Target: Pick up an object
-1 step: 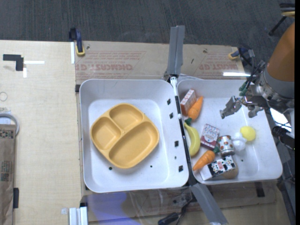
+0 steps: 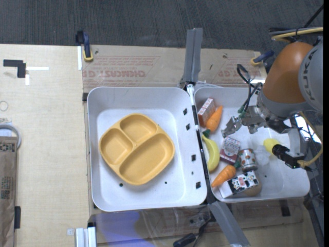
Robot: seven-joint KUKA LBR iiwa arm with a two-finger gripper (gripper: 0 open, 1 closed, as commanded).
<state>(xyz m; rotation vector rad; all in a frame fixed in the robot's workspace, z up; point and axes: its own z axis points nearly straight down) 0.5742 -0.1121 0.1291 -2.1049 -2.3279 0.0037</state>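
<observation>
- At the near edge of the right bin (image 2: 288,187) a black-and-white patterned carton (image 2: 240,184) lies flat, touching the bin's near wall.
- A carrot (image 2: 224,175) lies tilted just left of that carton, its tip pointing toward the divider between the bins.
- A small can (image 2: 248,160) with a red label rests just behind the carton, beside a small white-and-red packet (image 2: 231,147).
- A banana (image 2: 211,152) lies along the left wall of the right bin, curving from near to far.
- A small yellow object (image 2: 271,145) sits on the bin floor to the right of the can, partly behind a black part of the arm.
- In the left bin (image 2: 100,153) a yellow divided plate (image 2: 136,148) with three compartments lies flat near the middle, well apart from the walls.
- The gripper (image 2: 232,126) hangs over the middle of the right bin, above the packet; its metal fingers (image 2: 230,128) point left, and I cannot tell how wide they stand or whether anything sits between them.
- A second carrot (image 2: 214,117) lies farther back, touching a small red-and-white box (image 2: 205,110) in the bin's far left corner.
- The arm (image 2: 288,81), with its orange band, reaches in from the right above the bin's far edge.
- Both bins rest on the table (image 2: 41,153), with a cardboard sheet (image 2: 133,68) printed in red lying behind them.
</observation>
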